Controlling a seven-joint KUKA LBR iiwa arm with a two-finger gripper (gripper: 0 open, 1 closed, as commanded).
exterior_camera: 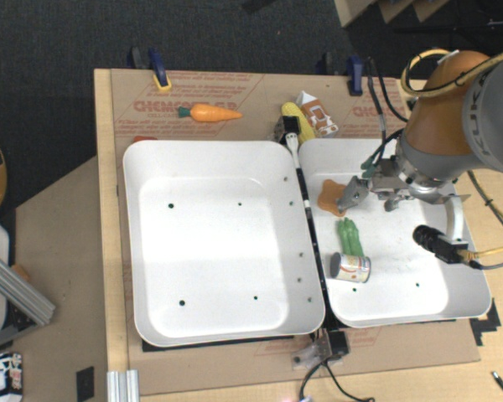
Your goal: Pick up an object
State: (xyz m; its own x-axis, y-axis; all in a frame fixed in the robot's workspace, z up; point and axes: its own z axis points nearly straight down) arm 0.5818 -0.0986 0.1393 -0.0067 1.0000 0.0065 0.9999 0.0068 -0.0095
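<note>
Your gripper (352, 196) sits low in the right bin (402, 304), touching the brown object (331, 196). You probably can't tell whether it's gripping.

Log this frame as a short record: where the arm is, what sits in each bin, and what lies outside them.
arm: over the right bin, reaching in from the right
pincer: low beside the orange-brown item; grip unclear
right bin contents: orange-brown item, green vegetable toy, small can
left bin: white, beside the right bin
on bench behind bins: toy carrot, yellow banana toy, small carton
</note>
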